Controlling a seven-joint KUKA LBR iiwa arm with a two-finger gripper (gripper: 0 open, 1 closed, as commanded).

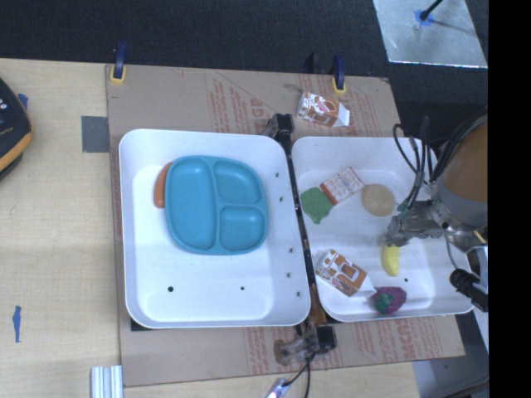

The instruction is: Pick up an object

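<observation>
The right bin holds several small things: a green piece, a red-and-white carton, a beige round item, a yellow banana-like piece, a second carton and a purple and green item. My gripper hangs over the right side of this bin. It is just above the yellow piece and to the lower right of the beige item. Nothing is visibly held in it.
In the left bin a blue divided plate covers most of an orange item. A third carton lies on the cardboard behind the bins. Cables and the arm crowd the right bin's right edge.
</observation>
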